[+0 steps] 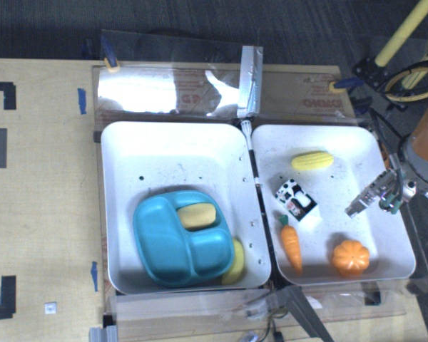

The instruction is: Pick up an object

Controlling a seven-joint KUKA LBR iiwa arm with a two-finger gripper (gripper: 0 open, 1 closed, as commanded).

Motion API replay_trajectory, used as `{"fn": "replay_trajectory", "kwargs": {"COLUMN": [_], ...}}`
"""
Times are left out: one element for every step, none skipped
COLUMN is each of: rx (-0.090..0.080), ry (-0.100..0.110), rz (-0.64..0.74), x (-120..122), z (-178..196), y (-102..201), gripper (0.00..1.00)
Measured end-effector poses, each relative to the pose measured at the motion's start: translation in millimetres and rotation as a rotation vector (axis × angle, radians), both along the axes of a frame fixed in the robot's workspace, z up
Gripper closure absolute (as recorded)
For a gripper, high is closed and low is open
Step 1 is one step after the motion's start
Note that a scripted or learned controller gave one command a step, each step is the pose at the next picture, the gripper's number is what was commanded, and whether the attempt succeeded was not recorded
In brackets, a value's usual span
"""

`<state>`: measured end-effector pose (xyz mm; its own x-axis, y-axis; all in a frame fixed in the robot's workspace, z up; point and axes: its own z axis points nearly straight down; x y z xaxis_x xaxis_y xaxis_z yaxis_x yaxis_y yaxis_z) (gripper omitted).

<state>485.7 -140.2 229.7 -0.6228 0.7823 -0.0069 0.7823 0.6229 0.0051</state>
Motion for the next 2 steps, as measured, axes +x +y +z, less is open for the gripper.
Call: {"fn": "replay_trajectory", "kwargs": {"rx": [0.005, -0.001], "ry": [0.013, 0.000], "rz": [-0.220, 0.108], "x": [-7.5, 1.4], "z": [-99.1, 15.3], "y": [4.9, -18.8], "gripper": [1.00, 1.00]}}
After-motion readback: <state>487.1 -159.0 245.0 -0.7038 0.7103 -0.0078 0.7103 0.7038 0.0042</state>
